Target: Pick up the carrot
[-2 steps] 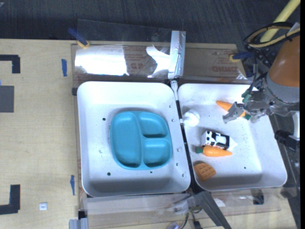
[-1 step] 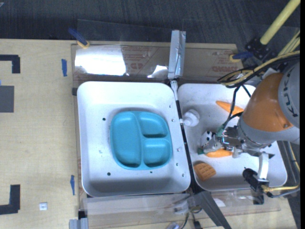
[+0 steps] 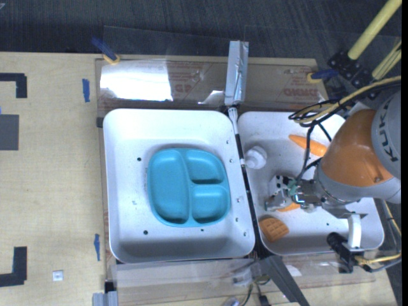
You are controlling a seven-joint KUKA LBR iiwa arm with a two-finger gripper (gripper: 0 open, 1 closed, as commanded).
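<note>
A grey arm with an orange band reaches in from the right and lowers its claw (image 3: 288,199) into the right-hand bin (image 3: 370,234), one of two shallow white bins set side by side on the surface. The carrot (image 3: 308,145) lies near the back of that bin, partly hidden behind the arm's orange band and dark cables, and well apart from where the claw works. A small orange piece (image 3: 290,206) shows right at the claw's tip, though whether it is gripped or merely lying there cannot be told, nor can the claw's spread be made out under the wrist. A round brown cookie (image 3: 275,229) sits just in front of the claw, and a small white cup (image 3: 254,158) stands against the bin's left wall. In the left bin (image 3: 127,222), a blue divided plate (image 3: 189,185) rests in the middle, seemingly waiting as a place to set things down. Judged from this, the carrot is not yet lifted.
</note>
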